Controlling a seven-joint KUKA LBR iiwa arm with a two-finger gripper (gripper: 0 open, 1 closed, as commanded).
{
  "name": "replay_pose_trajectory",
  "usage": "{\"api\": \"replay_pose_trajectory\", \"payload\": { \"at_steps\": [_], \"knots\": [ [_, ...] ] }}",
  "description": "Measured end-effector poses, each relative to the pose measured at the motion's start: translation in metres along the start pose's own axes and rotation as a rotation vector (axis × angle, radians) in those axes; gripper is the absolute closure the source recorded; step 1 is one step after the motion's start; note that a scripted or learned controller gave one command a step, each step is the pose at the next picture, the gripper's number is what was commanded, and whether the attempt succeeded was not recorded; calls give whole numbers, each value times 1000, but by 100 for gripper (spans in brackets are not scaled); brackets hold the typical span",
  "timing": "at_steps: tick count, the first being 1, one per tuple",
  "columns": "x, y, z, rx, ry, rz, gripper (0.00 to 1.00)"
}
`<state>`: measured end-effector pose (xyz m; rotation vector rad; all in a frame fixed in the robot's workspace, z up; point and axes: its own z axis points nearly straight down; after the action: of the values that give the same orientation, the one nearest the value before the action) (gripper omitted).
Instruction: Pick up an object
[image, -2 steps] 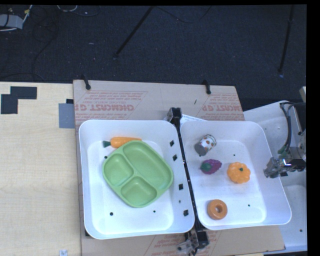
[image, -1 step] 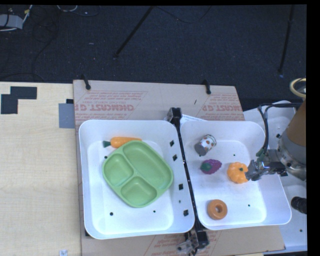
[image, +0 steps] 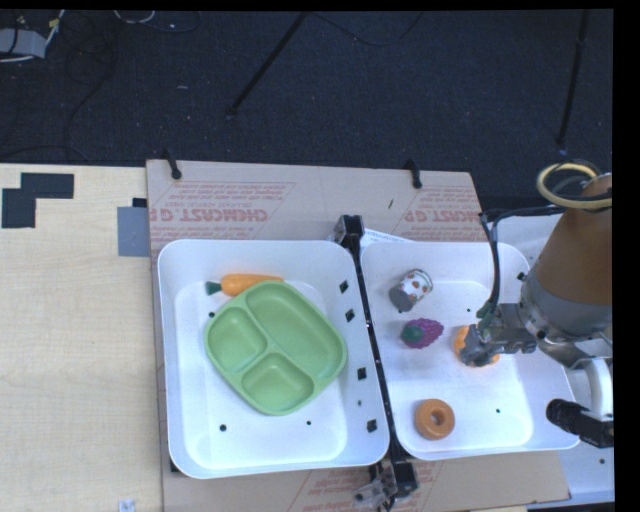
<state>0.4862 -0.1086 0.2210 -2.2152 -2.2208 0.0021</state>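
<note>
Poised low in the right bin (image: 520, 425) near its right wall: gripper (image: 478, 350) directly over a small orange object (image: 465, 341), touching or almost, only an orange sliver visible, long axis unreadable. Cannot tell the gripper's state. Nearby on the smooth white floor: purple grape bunch (image: 422, 332) just left, donut (image: 435, 419) below, with modest room.

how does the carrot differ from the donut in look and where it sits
The carrot is long and slim with a green end; the donut is a round ring with a hole. The carrot lies in the left bin, touching the green tray; the donut lies alone in the right bin. Both are orange.
</note>
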Motion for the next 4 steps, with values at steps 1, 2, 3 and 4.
{"api": "replay_pose_trajectory", "payload": {
  "at_steps": [1,2,3,4],
  "knots": [
    [52,3,-11,-2,0,-2,100],
    [103,14,-1,0,-1,-2,100],
    [158,11,7,2,-1,-1,100],
    [216,11,-6,-1,-2,-2,100]
  ]
}}
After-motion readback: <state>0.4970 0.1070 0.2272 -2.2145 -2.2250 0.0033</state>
